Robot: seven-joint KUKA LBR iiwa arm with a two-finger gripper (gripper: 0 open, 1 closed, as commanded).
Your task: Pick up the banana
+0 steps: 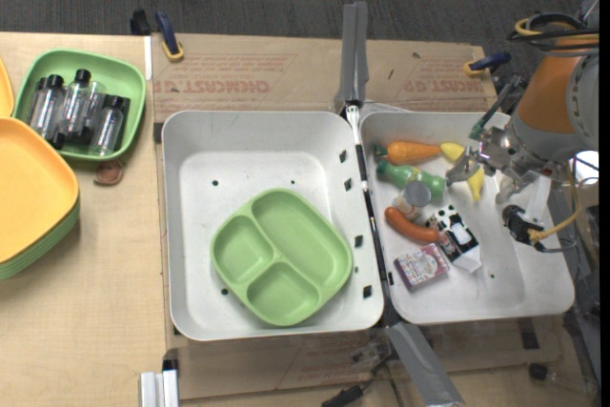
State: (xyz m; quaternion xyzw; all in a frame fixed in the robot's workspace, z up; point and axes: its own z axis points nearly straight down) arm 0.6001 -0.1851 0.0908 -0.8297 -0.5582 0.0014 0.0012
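The banana is yellow and lies near the back of the right bin, just right of an orange carrot. A second yellow patch shows a little lower, under the gripper. My gripper hangs low directly over the banana, reaching in from the right, and its metal body hides the banana's middle. Whether it grips the banana cannot be made out.
Beside the carrot in the right bin lie a green vegetable, a grey can, a red sausage-like piece, a black-and-white item and a pink box. The left bin holds a green divided plate.
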